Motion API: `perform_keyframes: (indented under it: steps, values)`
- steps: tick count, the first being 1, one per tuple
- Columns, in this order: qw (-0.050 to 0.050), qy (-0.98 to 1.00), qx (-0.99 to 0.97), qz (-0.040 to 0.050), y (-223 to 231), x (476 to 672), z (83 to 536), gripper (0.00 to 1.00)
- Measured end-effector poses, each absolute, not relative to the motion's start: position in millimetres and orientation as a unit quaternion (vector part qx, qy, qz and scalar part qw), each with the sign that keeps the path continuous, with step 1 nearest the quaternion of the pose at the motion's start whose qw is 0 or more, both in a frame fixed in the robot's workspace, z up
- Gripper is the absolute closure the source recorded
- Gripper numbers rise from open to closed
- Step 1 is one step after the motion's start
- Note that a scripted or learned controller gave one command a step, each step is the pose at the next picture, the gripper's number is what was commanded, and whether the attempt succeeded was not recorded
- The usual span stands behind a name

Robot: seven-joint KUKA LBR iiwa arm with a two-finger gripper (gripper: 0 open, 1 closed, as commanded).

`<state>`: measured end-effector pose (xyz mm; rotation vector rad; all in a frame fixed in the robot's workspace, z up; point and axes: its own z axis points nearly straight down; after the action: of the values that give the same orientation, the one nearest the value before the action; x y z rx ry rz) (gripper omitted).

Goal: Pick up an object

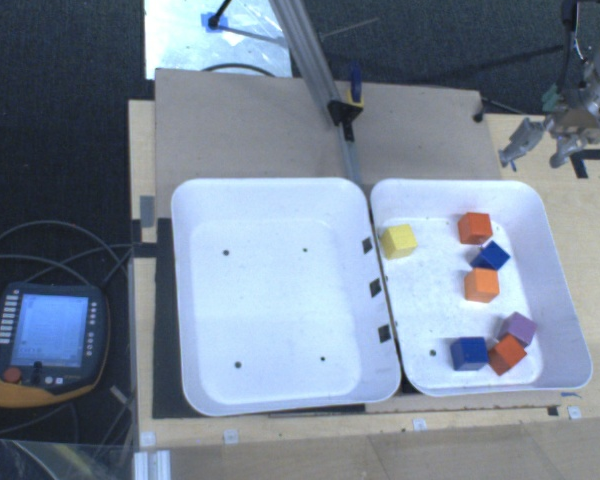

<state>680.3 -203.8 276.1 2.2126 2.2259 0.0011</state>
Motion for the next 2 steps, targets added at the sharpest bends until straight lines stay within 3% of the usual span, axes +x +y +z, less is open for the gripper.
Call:
perform_keyframes:
  steps: [1,2]
  values:
    - [0.001,0.709,0.705,-0.0001,-204.0,680.2,276.1,0.0]
    - [-0.001,0.709,0.706,-0.001,-203.3,681.3,213.9,0.0]
